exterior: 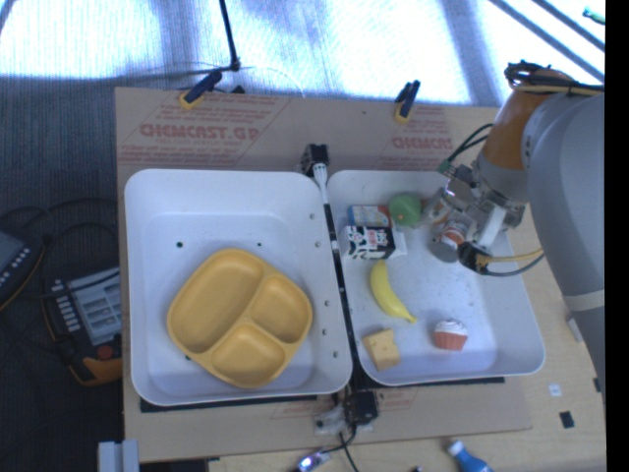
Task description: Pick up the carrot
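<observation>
My gripper hangs low over the upper right part of the right bin, with the grey arm and its orange band behind it to the right. A small orange-red patch shows right at the gripper's tip. It may be the carrot, but most of it is hidden by the gripper, and I cannot tell whether it is held. A green round fruit lies just left of the gripper.
The right bin also holds a milk carton, a banana, a cheese wedge and a cupcake. A yellow divided plate lies in the left bin. A cable loops off the wrist.
</observation>
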### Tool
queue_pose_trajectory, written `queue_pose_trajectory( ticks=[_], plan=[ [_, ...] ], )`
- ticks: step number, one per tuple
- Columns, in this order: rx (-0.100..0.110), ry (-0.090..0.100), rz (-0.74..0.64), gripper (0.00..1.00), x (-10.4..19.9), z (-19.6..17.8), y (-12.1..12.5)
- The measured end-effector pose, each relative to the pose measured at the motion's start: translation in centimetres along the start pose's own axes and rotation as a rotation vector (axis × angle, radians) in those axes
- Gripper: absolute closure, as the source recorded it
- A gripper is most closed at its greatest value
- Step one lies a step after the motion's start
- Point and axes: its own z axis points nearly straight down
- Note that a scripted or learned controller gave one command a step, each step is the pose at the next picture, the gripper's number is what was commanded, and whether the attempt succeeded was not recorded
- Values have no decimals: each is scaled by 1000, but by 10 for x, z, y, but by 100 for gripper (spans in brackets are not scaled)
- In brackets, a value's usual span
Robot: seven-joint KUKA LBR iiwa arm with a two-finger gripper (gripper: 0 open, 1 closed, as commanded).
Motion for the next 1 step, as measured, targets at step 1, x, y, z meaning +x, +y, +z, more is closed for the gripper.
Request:
queue_pose_trajectory(
  ticks=[1],
  plan=[
    [-26,30,-32,0,-36,-5,-35]
  ],
)
